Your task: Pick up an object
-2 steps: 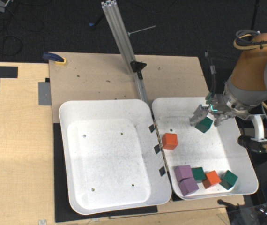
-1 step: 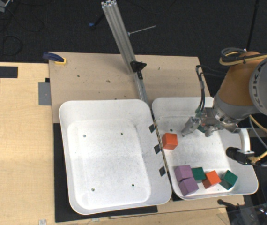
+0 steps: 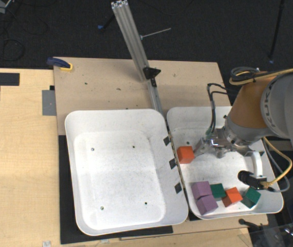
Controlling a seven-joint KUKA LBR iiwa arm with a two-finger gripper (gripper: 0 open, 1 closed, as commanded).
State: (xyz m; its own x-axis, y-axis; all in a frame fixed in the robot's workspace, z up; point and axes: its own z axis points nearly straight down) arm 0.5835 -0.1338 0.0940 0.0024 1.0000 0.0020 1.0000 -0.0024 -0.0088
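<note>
Grey metal claw [image 3: 204, 144], grip state unclear, hovers over right white plastic bin [image 3: 187, 118]; pale wooden bench [image 3: 18, 153] far left.

Grey arm [image 3: 282, 104] — orange band, looping cables

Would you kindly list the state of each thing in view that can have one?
Orange block: lying free in the right bin, near its left wall, beside the claw.
Purple block: at the bin's front, beside a green block.
Second orange block: resting between two green blocks.
Left bin: upright, flat on the bench.
</note>
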